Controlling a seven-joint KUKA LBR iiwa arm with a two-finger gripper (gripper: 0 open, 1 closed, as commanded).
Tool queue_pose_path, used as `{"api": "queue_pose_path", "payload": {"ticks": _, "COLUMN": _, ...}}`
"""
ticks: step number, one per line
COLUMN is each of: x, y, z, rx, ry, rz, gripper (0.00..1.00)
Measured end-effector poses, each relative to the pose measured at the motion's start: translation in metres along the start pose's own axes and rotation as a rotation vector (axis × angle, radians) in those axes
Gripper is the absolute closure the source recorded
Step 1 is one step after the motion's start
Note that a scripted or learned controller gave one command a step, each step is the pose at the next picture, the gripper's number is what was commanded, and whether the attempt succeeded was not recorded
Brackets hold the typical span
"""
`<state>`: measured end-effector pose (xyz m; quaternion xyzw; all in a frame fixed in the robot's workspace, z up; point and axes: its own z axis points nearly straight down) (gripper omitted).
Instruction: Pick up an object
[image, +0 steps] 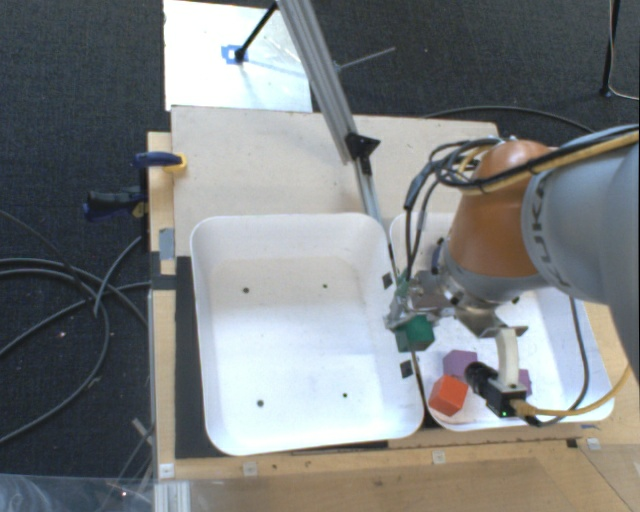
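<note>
Camera view: gripper (413, 322) pinches the green block (416, 333) between its fingers; it should lift straight, clear of the orange block (448, 396) below.

My arm (585, 215) carries the one piece of lettering I can find: dark capitals running sideways down its grey casing, just right of the orange band (497, 205). They look like part of "KUKA", though only some of the letters show clearly.
</note>
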<state>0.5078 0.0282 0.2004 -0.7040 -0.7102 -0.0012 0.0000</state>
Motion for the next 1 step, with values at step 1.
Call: {"api": "queue_pose_path", "payload": {"ticks": 1, "x": 0.0, "y": -0.0001, "z": 0.0004, "rx": 0.001, "ry": 0.0, "rz": 0.0, "gripper": 0.0}}
